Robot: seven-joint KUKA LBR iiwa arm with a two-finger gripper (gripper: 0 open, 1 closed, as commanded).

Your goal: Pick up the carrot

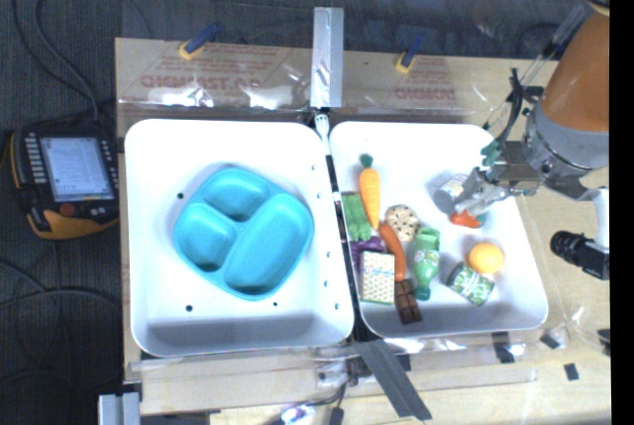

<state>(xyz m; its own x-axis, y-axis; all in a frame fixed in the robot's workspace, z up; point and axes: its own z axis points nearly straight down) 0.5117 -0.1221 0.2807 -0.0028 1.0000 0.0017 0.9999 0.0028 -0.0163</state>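
Pincer tips blurred, apart from carrot.

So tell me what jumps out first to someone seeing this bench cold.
The big turquoise divided plate dominates the left bin. The right bin holds a clutter of small toy foods, with the orange carrot lying near its upper left and a yellow-orange ball toward the right. The gripper hangs over that bin's right part, apart from the carrot.

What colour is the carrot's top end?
Green, on the orange carrot in the right bin; the camera view shows it.
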